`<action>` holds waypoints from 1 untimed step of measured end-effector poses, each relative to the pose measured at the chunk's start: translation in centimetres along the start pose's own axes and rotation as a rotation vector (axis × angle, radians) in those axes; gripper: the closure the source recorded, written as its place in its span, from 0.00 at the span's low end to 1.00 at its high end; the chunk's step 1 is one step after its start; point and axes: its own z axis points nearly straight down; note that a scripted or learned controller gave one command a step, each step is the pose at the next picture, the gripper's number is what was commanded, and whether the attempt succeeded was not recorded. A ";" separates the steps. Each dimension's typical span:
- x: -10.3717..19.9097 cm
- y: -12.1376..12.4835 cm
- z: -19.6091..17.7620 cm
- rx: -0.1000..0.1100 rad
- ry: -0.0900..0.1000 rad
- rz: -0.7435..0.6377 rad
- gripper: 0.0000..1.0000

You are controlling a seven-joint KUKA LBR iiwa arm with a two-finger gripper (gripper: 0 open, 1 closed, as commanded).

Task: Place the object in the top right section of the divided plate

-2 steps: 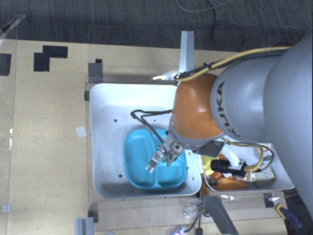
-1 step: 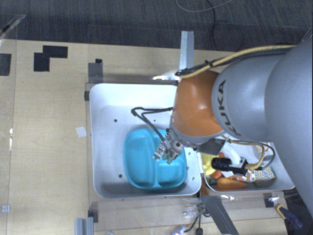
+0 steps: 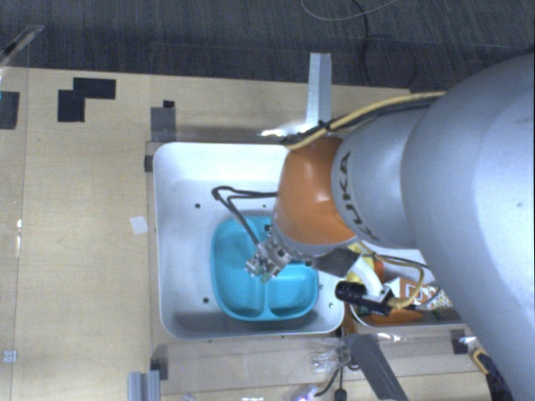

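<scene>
A blue divided plate [image 3: 238, 286] lies in the left white bin [image 3: 180, 215], toward its front right. My gripper [image 3: 264, 266] hangs over the plate's middle, near the ridges between its sections, at the end of the grey arm with the orange band. Its metal fingertips are small and partly covered by the wrist. No object is visible between them. The arm hides the plate's top right section.
The right bin [image 3: 401, 312] sits mostly under the arm, with a few coloured items peeking out at its front. A thin black cable [image 3: 230, 200] loops over the left bin near the plate. Bare bin floor lies left of the plate.
</scene>
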 end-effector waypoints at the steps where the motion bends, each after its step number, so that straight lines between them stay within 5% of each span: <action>1: 2.1 2.0 2.1 0.008 -0.002 0.050 1.00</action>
